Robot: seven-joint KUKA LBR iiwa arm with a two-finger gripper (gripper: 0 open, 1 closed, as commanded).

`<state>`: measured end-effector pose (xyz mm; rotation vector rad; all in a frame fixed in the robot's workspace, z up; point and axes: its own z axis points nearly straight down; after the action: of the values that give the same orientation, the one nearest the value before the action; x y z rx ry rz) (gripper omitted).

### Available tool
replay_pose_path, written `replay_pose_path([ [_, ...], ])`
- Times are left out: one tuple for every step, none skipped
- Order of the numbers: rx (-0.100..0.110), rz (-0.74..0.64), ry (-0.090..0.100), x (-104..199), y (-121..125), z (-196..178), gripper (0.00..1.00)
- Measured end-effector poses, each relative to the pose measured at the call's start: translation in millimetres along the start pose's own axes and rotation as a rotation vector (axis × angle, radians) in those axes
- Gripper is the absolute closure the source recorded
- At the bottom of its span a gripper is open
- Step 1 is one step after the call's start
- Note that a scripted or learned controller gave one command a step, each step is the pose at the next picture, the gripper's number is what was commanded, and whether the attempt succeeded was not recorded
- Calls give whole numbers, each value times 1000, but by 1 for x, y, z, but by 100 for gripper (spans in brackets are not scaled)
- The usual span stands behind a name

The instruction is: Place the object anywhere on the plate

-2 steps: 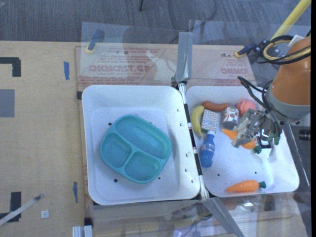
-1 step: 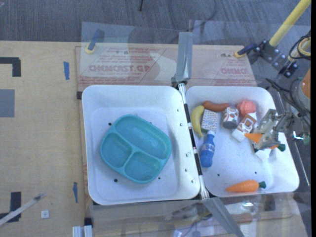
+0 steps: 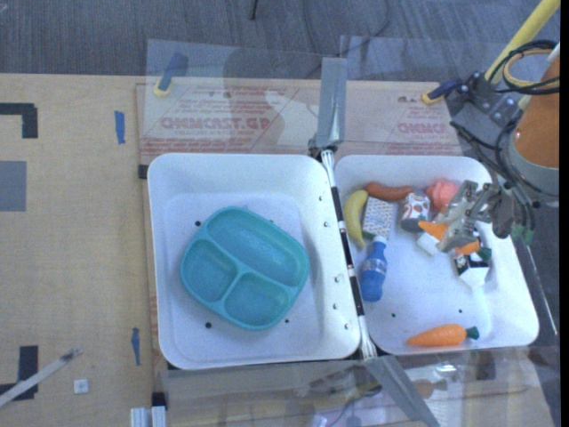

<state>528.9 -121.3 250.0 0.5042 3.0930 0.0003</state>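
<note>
A teal divided plate (image 3: pixel 244 267) lies in the left bin (image 3: pixel 169 185), with nothing on it. The right bin (image 3: pixel 516 314) holds the loose objects: a yellow banana (image 3: pixel 355 216), a brown sausage (image 3: pixel 388 190), a blue bottle (image 3: pixel 373 271), a speckled box (image 3: pixel 379 215), a small can (image 3: pixel 414 209), a pink-orange piece (image 3: pixel 442 193) and a carrot (image 3: pixel 437 334). My gripper (image 3: pixel 456 232) is low in the right bin's upper right part, right over a cluster of small white and orange pieces (image 3: pixel 433 236). I cannot make out anything held in it.
The metal ridge (image 3: pixel 342 238) between the bins runs from top to bottom. A small dark and white item (image 3: pixel 474 266) lies just below the gripper. The arm's orange band (image 3: pixel 540 132) and its cables hang over the right bin's far right corner.
</note>
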Motion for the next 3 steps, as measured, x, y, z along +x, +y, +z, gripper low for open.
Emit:
replay_pose_path([
  [-2,0,-8,-2,0,-11,100],
  [-1,-194,-1,11,31,-28,100],
  [1,-185,2,23,-63,-166,100],
])
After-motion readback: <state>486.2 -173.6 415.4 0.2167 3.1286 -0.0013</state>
